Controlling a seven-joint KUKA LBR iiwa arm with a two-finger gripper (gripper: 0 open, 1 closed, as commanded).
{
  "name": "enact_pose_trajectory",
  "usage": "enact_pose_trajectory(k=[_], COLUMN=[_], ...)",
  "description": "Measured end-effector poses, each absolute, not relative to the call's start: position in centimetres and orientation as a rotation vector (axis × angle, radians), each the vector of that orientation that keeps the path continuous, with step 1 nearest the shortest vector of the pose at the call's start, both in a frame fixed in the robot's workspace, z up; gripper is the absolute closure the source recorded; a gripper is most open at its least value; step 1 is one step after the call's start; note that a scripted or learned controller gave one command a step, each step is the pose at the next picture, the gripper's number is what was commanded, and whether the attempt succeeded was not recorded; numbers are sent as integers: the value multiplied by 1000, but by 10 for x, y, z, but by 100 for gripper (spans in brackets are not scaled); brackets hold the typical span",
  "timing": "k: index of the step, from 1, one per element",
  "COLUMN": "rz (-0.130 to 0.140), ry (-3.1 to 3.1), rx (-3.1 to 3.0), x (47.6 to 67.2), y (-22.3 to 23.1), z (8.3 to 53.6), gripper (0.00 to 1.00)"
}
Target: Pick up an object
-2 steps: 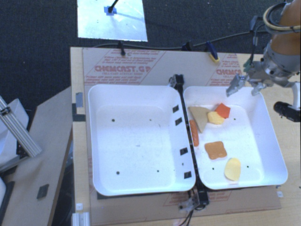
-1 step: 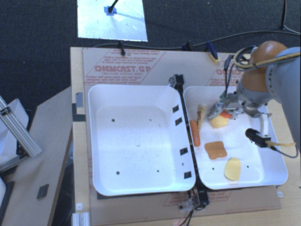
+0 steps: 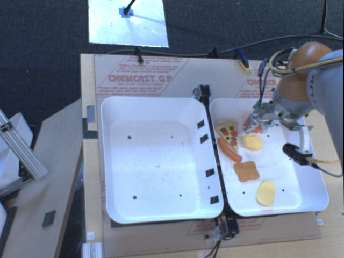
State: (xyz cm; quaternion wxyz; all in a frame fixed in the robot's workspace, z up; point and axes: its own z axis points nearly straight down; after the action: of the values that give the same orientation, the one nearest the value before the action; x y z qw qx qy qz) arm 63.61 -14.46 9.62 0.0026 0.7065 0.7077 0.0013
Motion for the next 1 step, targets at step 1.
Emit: enact_pose_trajectory(k=[1], rz=[17], ry=[2232], rx=[2201], x=[651], y=[-58], z=[192], gripper=[100])
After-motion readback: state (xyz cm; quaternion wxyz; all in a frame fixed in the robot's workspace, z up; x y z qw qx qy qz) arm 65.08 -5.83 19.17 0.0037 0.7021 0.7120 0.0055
